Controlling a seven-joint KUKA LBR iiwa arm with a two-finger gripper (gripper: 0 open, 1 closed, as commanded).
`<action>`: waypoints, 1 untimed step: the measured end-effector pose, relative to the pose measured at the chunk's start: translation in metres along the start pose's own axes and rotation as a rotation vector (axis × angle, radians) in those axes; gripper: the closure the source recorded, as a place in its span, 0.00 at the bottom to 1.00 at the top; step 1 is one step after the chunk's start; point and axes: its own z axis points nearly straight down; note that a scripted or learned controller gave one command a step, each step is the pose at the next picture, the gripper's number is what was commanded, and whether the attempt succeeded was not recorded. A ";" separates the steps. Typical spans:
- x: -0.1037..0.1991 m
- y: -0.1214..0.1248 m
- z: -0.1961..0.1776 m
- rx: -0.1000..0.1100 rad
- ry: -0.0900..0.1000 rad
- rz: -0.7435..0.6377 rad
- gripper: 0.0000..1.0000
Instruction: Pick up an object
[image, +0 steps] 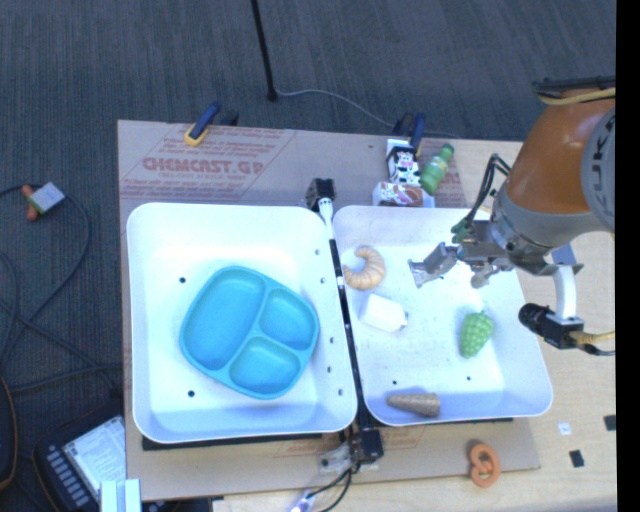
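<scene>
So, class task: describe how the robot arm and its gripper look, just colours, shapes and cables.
The arm is a thick rounded body with a broad orange band above a grey wrist. The gripper is grey metal with angular fingers. Thin dark cables loop beside the wrist, and a white bracket with a black cylindrical part hangs below it.

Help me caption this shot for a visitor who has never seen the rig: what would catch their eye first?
The bright blue divided plate in the left bin stands out first. Next comes the grey and orange arm reaching in from the right, its gripper over the right bin. Small items dot that bin: a croissant, a white block, green grapes and a cone.
</scene>
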 end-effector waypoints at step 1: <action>0.000 -0.005 0.116 -0.017 0.001 0.000 0.00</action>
